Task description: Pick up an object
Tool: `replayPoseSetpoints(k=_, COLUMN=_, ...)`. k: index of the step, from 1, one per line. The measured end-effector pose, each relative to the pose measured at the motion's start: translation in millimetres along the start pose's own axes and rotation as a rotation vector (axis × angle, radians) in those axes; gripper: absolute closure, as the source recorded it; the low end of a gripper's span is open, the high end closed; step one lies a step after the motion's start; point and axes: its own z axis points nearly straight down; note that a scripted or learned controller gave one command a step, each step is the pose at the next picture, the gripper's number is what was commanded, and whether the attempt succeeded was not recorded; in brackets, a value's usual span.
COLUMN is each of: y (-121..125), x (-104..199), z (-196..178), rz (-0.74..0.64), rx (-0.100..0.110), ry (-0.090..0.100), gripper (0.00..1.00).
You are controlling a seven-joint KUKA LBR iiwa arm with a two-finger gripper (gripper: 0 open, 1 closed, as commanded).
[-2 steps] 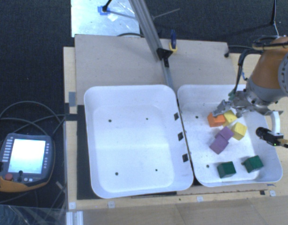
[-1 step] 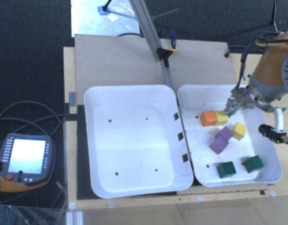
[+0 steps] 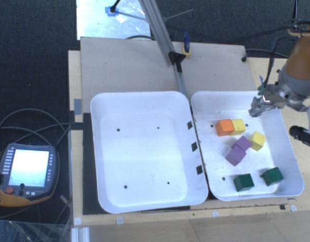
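the bench [image 3: 124, 64] is topped by 2 white bins side by side; the left bin [image 3: 145, 150] is set against the right bin [image 3: 291, 175], where 7 blocks are scattered — an orange block [image 3: 224, 127] touching a yellow block [image 3: 238, 126], 2 purple blocks [image 3: 238, 149] stacked beside a second yellow block [image 3: 257, 140], and 2 green blocks [image 3: 257, 179] near the front. the gripper [image 3: 258, 106] is seen over the right bin's back edge, clear of the blocks — whether it is spread or closed cannot be told
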Motion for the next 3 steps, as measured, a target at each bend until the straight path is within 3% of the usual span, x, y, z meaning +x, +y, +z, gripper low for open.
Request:
replayPoseSetpoints(k=1, y=-5.9, x=4.9, z=-51.3, rz=-0.001, rx=0.000, ry=0.000, gripper=1.00)
replayPoseSetpoints(k=2, y=-4.4, x=4.7, z=-80.2, rz=-0.001, rx=0.002, ry=0.000, gripper=1.00)
replayPoseSetpoints(k=3, y=2.1, x=68.4, z=-74.5, rz=-0.007, rx=0.005, ry=0.003, gripper=1.00)
